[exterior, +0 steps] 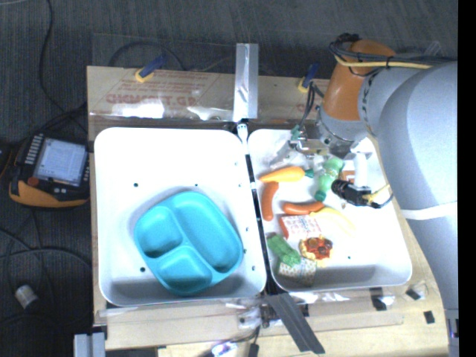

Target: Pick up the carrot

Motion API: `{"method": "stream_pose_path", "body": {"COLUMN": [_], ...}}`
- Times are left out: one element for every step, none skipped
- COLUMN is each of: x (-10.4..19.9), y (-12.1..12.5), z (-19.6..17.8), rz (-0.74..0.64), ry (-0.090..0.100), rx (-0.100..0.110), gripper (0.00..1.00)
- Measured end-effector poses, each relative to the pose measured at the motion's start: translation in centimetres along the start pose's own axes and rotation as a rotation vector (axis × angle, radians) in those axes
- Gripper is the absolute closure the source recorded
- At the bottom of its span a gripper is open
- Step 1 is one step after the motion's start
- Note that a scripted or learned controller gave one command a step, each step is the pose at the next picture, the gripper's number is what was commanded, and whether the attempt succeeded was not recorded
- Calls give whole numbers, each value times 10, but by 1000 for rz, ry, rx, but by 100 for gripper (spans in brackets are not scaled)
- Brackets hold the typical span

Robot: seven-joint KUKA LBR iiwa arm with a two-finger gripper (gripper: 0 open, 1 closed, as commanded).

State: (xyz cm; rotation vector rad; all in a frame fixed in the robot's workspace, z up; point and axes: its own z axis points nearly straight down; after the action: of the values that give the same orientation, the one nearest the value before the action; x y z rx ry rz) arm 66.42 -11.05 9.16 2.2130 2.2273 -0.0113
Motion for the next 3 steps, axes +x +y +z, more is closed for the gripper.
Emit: {"method": "stream_pose_path", "body": {"x": [-1, 1, -17], "y": [-74, -73, -87], "z": [3, -5, 2], "rz": [499, 498, 480], "ry": [11, 16, 12], "rx": [-13, -10, -15], "gripper": [0, 100, 100]}}
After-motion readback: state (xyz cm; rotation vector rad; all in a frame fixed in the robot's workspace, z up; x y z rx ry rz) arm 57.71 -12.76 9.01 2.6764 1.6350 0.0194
